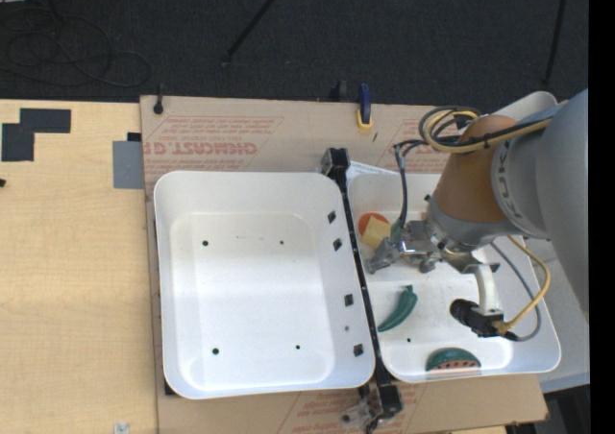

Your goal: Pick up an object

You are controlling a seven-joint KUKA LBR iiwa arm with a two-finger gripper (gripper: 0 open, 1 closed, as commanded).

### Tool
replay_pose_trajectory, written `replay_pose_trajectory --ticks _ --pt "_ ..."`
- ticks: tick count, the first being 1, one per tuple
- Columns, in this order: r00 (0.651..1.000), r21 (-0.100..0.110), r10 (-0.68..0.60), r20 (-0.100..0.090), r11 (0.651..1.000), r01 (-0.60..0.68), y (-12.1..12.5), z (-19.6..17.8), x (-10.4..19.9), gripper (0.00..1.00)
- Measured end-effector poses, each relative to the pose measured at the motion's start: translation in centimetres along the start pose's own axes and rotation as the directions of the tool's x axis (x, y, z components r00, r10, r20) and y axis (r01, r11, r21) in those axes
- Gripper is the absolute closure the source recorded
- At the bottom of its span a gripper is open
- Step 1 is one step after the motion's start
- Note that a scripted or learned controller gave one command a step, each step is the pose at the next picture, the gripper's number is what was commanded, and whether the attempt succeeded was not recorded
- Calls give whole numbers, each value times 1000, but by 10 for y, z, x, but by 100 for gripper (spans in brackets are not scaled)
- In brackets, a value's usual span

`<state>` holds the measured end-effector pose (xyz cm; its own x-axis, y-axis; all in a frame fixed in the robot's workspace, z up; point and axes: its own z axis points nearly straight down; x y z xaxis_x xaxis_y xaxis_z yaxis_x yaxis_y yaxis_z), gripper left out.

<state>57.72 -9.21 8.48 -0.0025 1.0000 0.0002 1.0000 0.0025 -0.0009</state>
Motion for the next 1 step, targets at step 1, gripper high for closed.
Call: replay_pose_trajectory --ticks 1 --pt "1000 -1 -1 1 1000 1 45 -3 -14 0"
